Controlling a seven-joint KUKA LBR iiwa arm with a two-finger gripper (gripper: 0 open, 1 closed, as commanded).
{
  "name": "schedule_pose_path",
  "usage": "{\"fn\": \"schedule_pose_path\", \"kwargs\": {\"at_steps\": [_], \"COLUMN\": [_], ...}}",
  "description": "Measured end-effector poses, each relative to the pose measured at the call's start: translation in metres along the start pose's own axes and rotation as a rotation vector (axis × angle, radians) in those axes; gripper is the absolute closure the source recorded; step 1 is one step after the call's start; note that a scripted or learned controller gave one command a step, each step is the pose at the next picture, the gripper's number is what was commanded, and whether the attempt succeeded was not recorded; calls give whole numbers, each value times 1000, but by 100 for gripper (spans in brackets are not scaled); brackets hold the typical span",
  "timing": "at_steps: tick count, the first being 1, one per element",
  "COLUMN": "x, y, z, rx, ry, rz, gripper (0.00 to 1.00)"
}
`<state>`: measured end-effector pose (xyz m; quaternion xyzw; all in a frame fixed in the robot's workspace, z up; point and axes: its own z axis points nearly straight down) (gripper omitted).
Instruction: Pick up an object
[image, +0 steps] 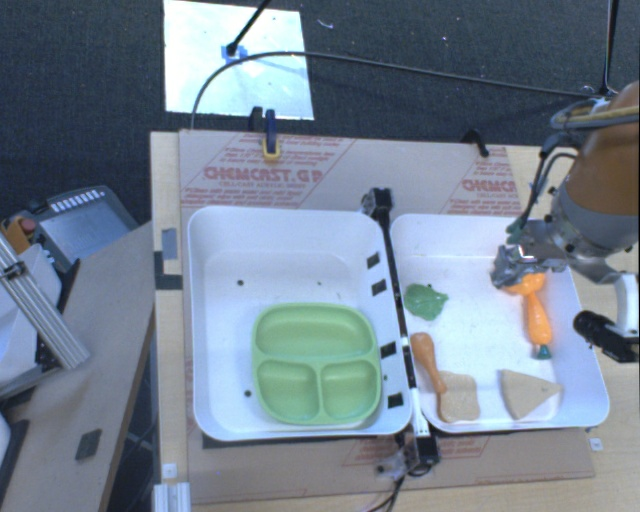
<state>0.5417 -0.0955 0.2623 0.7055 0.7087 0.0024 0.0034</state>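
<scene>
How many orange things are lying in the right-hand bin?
2: an orange carrot near the right wall, its top under the tool, and an orange drumstick-shaped piece by the divider. The arm may hide more.

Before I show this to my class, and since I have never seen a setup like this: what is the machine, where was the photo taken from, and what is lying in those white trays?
This is one photo from a camera fixed above a bench, looking down at a slant. The machine is a grey robot arm with an orange band, reaching in from the right. At its end is a two-finger gripper, hanging over the top end of an orange plastic carrot; whether it grips anything cannot be seen.

Two shallow white bins sit side by side. The left bin holds a light green divided plate. The right bin holds the carrot, a small green leafy toy, a tan toy with an orange handle, and a beige wedge-shaped piece.

The arm's job is to pick up an object.
</scene>
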Motion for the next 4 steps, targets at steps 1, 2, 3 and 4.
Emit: {"fn": "schedule_pose_path", "kwargs": {"at_steps": [1,2,3,4], "x": [52,99,148,188], "y": [16,33,58,85], "z": [-3,-5,15,26], "rx": [3,4,5,5], "ry": [3,3,3,3], "rz": [-5,-5,-5,-4], "gripper": [100,100,100,100]}}
